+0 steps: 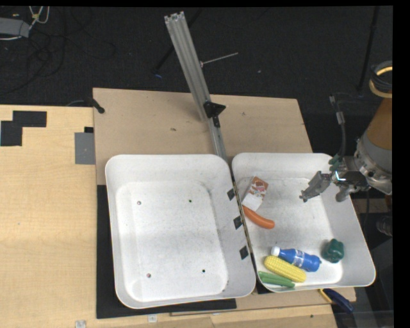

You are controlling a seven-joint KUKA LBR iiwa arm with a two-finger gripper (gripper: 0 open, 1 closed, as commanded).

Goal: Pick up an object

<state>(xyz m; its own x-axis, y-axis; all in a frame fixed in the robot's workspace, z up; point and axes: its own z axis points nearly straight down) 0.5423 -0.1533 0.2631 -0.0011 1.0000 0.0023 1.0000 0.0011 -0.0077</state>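
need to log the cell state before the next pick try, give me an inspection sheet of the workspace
surface: wooden bench bearing two shallow white bins, left bin and right bin, side by side
job's things: in the right bin, a small red and white carton, an orange sausage-like piece, a blue bottle, a corn cob, a green pod, a dark green lump
clutter: nothing seen
grippers: gripper above the right bin's far right part, apart from all the objects, nothing between its fingers
cables: cables on the dark floor at top left
surroundings: slanted metal rail, light wooden table at left
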